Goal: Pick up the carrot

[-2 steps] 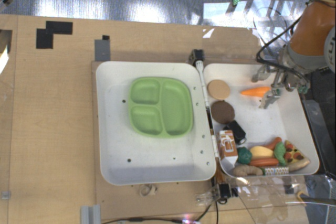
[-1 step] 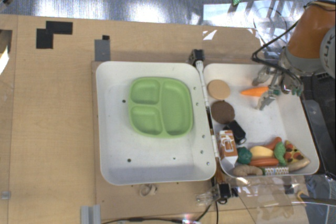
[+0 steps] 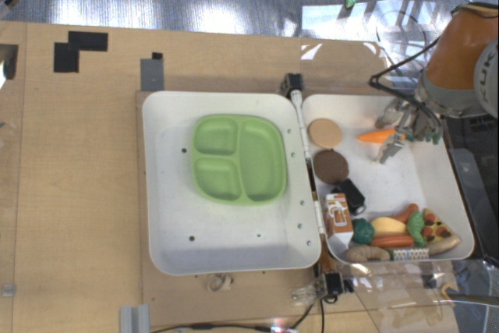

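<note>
1. The carrot (image 3: 376,136) lay on the floor of the right bin (image 3: 437,191), near that bin's far edge and towards its right side, well apart from the pile of toy food (image 3: 394,234) in the near corner.
2. Its long axis ran roughly left to right across the bin; the narrow tip pointed left, towards the tan disc (image 3: 324,132), and the thicker end sat under the gripper.
3. The gripper (image 3: 396,138) was low over the carrot's right end, touching it or just beside it. Whether its fingers were spread or closed on the carrot could not be told from this slanted look, so no hold could be claimed.
4. Judged from this, the reach was done, but the grasp was unconfirmed and the lift was not yet made: the carrot appeared to rest on the bin floor.
5. The left bin (image 3: 168,191) held a green divided plate (image 3: 237,158), not involved.
</note>
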`<move>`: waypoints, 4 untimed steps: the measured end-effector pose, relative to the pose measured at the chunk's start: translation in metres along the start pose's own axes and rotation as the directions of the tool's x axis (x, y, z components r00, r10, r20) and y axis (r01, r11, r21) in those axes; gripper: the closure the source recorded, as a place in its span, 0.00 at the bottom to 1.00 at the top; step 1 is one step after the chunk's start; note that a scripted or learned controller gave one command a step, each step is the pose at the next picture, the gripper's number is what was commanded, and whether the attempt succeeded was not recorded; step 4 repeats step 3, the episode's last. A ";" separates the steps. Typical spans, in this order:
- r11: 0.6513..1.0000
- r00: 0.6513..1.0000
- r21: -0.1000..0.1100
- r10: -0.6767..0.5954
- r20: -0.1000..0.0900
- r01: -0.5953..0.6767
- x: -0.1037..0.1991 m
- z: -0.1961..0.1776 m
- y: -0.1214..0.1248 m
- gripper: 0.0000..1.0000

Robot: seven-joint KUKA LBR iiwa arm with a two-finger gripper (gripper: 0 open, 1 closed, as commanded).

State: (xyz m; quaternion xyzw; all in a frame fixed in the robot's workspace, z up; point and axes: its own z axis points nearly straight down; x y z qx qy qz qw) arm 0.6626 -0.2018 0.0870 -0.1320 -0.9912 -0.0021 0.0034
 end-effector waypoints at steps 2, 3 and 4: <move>0.774 0.774 -0.010 0.633 0.016 -0.633 0.008 -0.001 0.011 0.00; 0.779 0.779 -0.016 0.627 0.027 -0.627 0.005 -0.016 0.013 1.00; 0.779 0.779 -0.016 0.627 0.027 -0.627 0.005 -0.016 0.013 1.00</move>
